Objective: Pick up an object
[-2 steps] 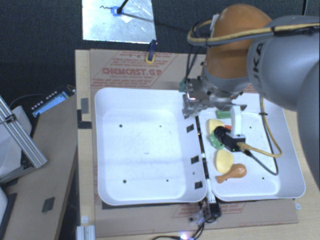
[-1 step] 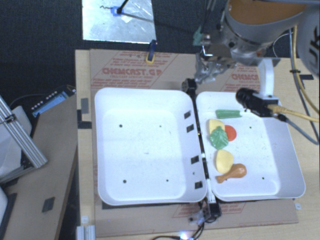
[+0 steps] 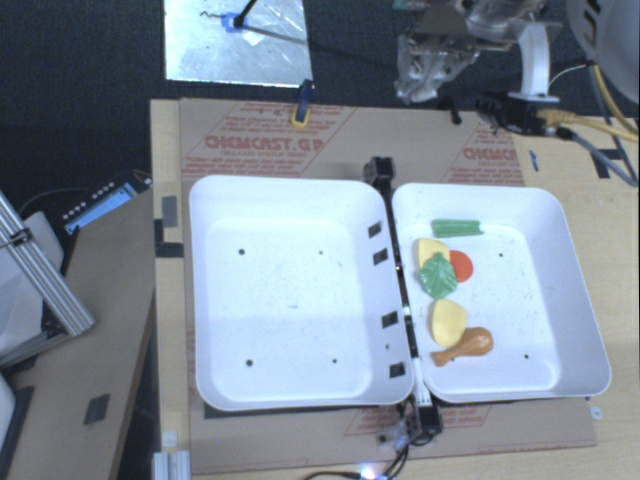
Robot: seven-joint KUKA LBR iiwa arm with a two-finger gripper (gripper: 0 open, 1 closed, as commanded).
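Note:
The right bin (image 3: 560, 268) holds several toy foods near its left wall. A green bean-like piece (image 3: 457, 228) lies at the top. Below it sit a yellow piece (image 3: 430, 251), a red round piece (image 3: 460, 265) and a green leafy piece (image 3: 437, 278), bunched together. Lower down are a pale yellow lump (image 3: 448, 320) and an orange-brown drumstick (image 3: 466, 345). My gripper (image 3: 420, 86) hangs high at the top of the view, beyond the far edge of the right bin, well away from all the items, with nothing seen in it.
The left bin (image 3: 285, 288) stands beside the right one, joined by a black hinge strip (image 3: 398, 288). Both rest on a cardboard sheet (image 3: 260, 138). A shiny metal plate (image 3: 235, 23) lies at the back left. Cables (image 3: 590, 133) run at the back right.

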